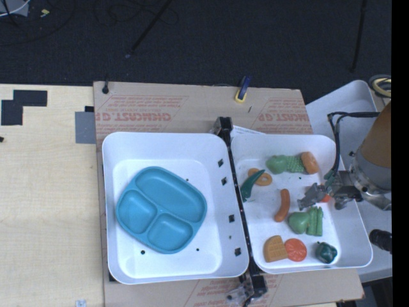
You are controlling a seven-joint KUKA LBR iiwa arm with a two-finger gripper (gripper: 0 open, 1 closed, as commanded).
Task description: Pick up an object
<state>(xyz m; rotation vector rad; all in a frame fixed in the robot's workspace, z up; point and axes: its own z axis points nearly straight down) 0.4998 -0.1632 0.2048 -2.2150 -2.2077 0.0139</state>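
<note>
The right bin (259, 147) holds several toy foods: a green and orange piece (291, 164) at the top, a green pepper-like piece (250, 185) with an orange ring (262, 178), an orange sausage (282, 205), a green vegetable (305, 222), a tan wedge (275, 249), a red tomato (295, 249) and a dark green piece (326, 252). My gripper (316, 196) hangs over the bin's right side, just above the green vegetable and right of the sausage. The grey arm enters from the right edge.
The left bin (115, 165) carries a blue divided plate (161, 208). Both bins rest on a cardboard sheet (166, 110) over a wooden bench. A blue and yellow clamp (242, 89) sits at the cardboard's far edge.
</note>
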